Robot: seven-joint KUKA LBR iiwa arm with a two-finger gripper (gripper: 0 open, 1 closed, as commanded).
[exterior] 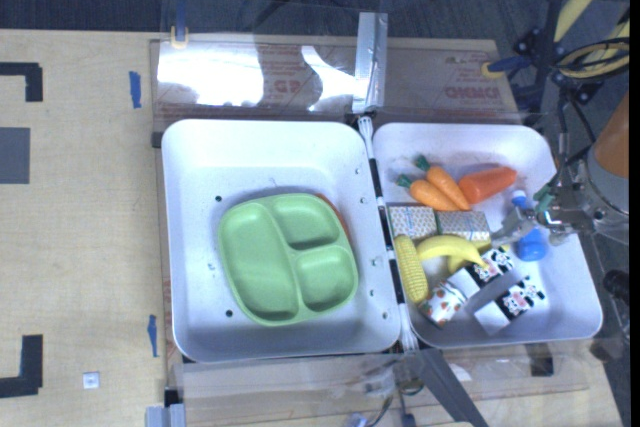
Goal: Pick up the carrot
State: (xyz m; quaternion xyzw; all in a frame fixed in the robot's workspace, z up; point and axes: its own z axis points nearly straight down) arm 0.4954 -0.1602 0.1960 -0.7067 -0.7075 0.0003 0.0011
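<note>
Claw (520, 220) hovers right of carrot (443, 187).

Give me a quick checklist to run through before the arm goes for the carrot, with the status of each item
1. Carrots in view in the right bin: ok, two lie side by side near its far edge.
2. Carrots uncovered from above: ok, nothing lies on them.
3. Room around them: not ok, an orange-red piece touches them and a patterned box sits close in front.
4. Gripper over the carrots: not ok, it sits to their right by a blue object.
5. Gripper fingers ready: cannot tell.
6. Green tray out of the way: ok, it is in the left bin.
</note>
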